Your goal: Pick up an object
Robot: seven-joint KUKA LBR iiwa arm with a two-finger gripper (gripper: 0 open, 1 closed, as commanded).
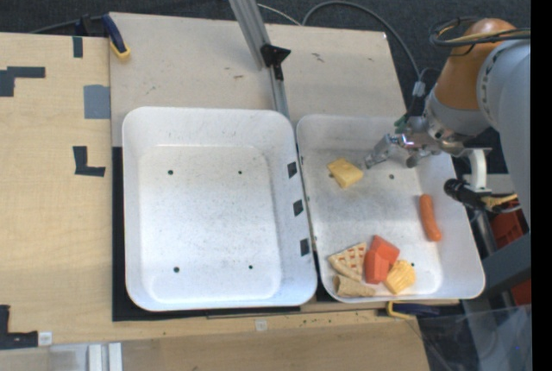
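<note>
Claw (377,157) poised low in the right bin (321,136) – just beside the yellow block (345,172) – finger state cannot be told

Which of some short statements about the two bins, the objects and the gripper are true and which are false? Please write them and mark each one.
1. The yellow block lies in the right bin. True.
2. The orange carrot lies in the left bin. False: it lies in the right bin, near its right wall.
3. The gripper is above the right bin, to the right of the yellow block. True.
4. The gripper holds the red piece. False: the red piece lies at the near edge of the right bin, next to the waffle piece.
</note>
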